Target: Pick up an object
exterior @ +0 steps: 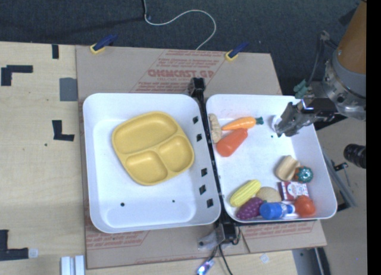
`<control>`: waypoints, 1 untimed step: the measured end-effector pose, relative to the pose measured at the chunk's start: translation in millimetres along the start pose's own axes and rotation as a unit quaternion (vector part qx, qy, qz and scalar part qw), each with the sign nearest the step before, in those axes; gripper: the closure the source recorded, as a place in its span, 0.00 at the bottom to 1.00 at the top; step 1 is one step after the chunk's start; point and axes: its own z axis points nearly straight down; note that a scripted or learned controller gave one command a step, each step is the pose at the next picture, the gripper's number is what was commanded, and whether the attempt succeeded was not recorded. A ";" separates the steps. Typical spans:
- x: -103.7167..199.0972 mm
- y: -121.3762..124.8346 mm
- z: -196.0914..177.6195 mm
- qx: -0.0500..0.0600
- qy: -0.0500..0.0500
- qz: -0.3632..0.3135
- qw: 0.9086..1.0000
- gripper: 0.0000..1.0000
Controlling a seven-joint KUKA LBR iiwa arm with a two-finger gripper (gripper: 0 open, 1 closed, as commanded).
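Observation:
The right bin [309, 149] holds toy food. An orange carrot [239, 123] and a red-orange pepper [231, 141] lie near its upper left, beside a tan piece [215, 128]. A yellow corn cob [244, 192], purple grapes [250, 208], a blue bottle [275, 211], a red carton [293, 190], a red tomato [305, 206], a tan bread piece [286, 167] and a teal ball [305, 175] crowd the lower right. My gripper [287, 126] hangs over the bin's upper right part, right of the carrot, with nothing visibly between its dark fingers.
The left bin [95, 149] carries a yellow divided plate [153, 147]. Both bins rest on a cardboard sheet [172, 71] with clamps at its far corners. A white cable [178, 18] loops behind. The arm's body [351, 59] fills the upper right.

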 end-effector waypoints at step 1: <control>82.4 1.7 33.0 -0.006 -0.001 -0.002 1.000 1.00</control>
